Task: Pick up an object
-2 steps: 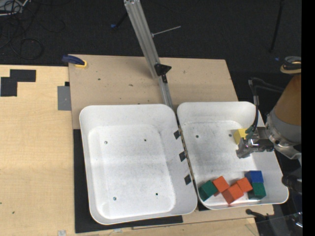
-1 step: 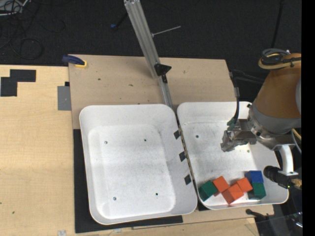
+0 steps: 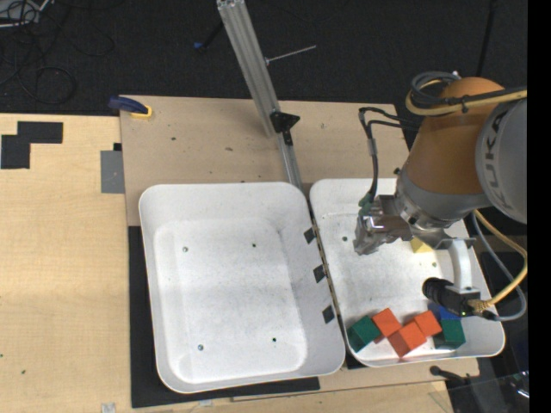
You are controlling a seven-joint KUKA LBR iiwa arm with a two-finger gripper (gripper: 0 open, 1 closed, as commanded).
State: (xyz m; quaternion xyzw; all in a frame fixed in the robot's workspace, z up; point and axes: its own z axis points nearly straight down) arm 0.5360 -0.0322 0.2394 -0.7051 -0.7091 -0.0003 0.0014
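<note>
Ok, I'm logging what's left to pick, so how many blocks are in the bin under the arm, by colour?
Orange blocks: 3
Green blocks: 2
Blue block: 1
Yellow block, partly hidden by the arm: 1
Total: 7

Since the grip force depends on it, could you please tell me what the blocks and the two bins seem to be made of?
The blocks look like painted wood or hard plastic: flat orange, green and blue faces, crisp edges, no shine. Which one it is cannot be told. The right bin and left bin look like thin moulded plastic: matte white, speckled, with rounded corners and a rolled rim.
</note>
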